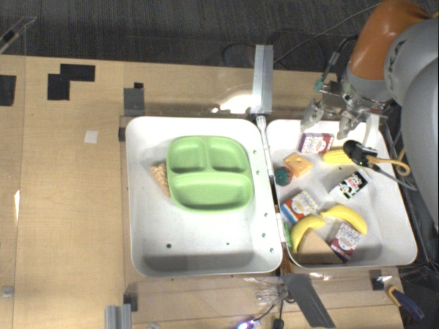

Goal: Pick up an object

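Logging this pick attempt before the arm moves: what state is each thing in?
gripper: open, above the right bin's far edge, holding nothing
green tray: right side up in the left bin, compartments bare
cracker: partly tucked under the tray
bananas: lying loose in the right bin
small cartons: lying flat
orange block: resting free
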Available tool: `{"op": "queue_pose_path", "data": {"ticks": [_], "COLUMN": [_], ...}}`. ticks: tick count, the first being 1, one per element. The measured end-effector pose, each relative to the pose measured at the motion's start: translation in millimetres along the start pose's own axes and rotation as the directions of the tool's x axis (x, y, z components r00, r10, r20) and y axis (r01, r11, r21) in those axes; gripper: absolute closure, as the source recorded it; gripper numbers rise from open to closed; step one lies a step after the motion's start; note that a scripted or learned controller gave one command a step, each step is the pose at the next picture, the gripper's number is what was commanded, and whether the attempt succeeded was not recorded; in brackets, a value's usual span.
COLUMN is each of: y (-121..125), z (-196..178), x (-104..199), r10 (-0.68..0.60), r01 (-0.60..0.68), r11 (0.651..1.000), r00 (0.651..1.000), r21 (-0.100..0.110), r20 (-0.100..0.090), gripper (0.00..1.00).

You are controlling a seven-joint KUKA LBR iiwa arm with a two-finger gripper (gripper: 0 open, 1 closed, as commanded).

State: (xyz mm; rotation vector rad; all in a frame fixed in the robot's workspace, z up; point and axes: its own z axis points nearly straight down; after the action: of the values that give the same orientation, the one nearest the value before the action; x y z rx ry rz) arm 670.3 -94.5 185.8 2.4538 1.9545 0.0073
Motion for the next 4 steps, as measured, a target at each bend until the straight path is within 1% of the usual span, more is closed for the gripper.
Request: {"op": "queue_pose_path", "data": {"ticks": [1,2,3,4], "y": [-57,-112,-73,-71], "z": [95,-1,95,82], "x": [-26,-11,-35,-31], "r10": [0.031,-0.089,0.019,0.015], "r01": [-0.031,0.089,-0.019,-0.015], "r11": [0.999,0.996,1.000,1.000], "r00": [1.000,0.996,1.000,1.000], "r21": [-0.008,0.001,-0.009,-0.014], "r20": [-0.002,-0.001,-0.002,-0.007], "gripper": [0.00,0.00,0.00,1.00]}}
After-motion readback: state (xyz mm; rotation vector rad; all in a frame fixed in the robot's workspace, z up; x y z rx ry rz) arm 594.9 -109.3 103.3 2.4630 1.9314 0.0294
